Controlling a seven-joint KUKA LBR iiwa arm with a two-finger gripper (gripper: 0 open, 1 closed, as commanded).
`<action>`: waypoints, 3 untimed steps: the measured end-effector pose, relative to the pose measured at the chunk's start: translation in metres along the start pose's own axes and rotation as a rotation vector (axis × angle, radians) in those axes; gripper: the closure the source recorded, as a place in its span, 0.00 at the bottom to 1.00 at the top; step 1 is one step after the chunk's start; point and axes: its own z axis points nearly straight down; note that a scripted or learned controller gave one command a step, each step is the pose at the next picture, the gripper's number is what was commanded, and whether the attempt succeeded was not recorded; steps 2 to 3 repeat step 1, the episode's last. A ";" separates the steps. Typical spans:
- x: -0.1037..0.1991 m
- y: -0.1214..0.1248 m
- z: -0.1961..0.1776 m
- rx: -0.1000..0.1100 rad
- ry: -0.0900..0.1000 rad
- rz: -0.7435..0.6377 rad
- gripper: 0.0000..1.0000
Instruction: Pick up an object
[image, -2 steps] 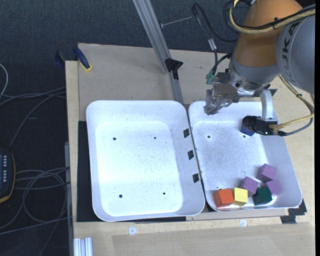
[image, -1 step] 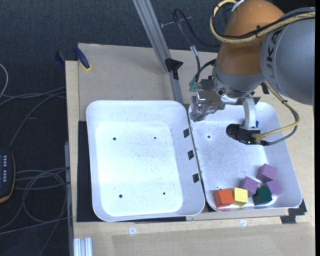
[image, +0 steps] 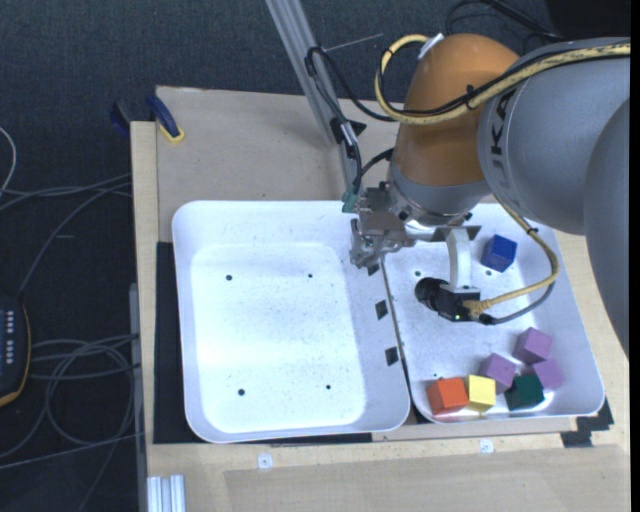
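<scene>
My gripper (image: 372, 246) hangs low over the left edge of the right bin (image: 575, 330), close to the rim shared with the left bin (image: 270, 330). No object shows directly under it. A blue cube (image: 498, 252) lies to its right, near the bin's back. In the front right corner several blocks are clustered: an orange block (image: 449, 394), a yellow block (image: 482, 391), a green block (image: 524, 393) and three purple blocks (image: 533, 345), one of them beside the yellow one.
The grey arm with its orange band (image: 455, 90) covers the back of the right bin. A black wrist-mounted unit with a yellow cable (image: 442, 298) hangs over the bin's middle. A metal pole (image: 310, 70) slants in from the top. Cables lie on the floor at left.
</scene>
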 end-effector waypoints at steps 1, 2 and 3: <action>-0.003 0.001 -0.001 -0.005 -0.001 0.004 0.00; -0.003 0.001 -0.001 -0.005 -0.001 0.004 0.00; -0.003 0.001 -0.001 -0.005 -0.001 0.004 0.00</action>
